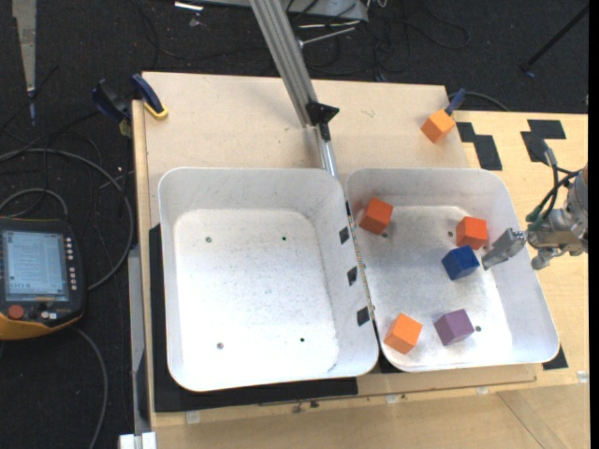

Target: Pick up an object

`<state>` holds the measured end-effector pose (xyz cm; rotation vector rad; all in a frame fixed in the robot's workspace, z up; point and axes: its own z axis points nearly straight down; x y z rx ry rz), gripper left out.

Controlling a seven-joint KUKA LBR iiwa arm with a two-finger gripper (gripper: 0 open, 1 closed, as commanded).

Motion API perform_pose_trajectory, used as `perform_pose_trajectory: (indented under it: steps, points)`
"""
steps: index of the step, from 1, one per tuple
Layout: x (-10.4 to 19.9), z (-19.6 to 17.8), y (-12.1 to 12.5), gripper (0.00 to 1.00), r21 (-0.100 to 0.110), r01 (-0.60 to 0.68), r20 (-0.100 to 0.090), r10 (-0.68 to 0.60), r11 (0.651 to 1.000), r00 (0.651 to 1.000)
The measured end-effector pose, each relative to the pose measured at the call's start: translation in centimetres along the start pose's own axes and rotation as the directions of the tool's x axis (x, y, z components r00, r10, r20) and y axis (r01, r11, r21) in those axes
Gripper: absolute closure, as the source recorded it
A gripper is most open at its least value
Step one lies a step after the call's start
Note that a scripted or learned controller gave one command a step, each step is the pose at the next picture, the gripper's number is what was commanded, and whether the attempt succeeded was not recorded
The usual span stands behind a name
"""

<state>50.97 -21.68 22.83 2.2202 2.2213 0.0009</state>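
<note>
Two shallow white bins side by side on the bench. Left bin bare save for dark specks on its floor. Right bin carrying all the candidate objects, five blocks scattered apart.

Orange block near the right bin's far-left corner, close to the divider between bins. Second orange block near the near-left corner. Purple block just beside it, toward the near edge. Red-orange block toward the right edge, blue block just beside it on the near side, the two nearly touching at a corner. Sixth block, orange, lying out on the bench beyond the right bin's far-right corner, likely outside the working area.

Gripper reaching in over the right bin's right edge, low, hard by the blue and red-orange blocks. Nothing seen between its fingers. Opening not legible at this size: cannot tell wide from narrow.

Judged step: approach, nothing lifted yet. Nearest targets the blue and red-orange pair, probably chosen for lying closest to the arm's entry side. Risk: crowding of that pair, one finger possibly landing on the neighbour and pushing both aside.
</note>
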Motion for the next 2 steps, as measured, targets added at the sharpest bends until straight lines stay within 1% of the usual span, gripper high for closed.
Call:
perform_pose_trajectory:
  steps: [1, 2]
  points:
    - [-0.6, 13.3, 4.4, 0.0, -0.003, 0.004, -0.002, -0.004, 1.0, 1.0]
    - [-0.7, 13.2, 10.5, 0.0, -0.006, 0.005, 0.003, -0.005, 1.0, 1.0]
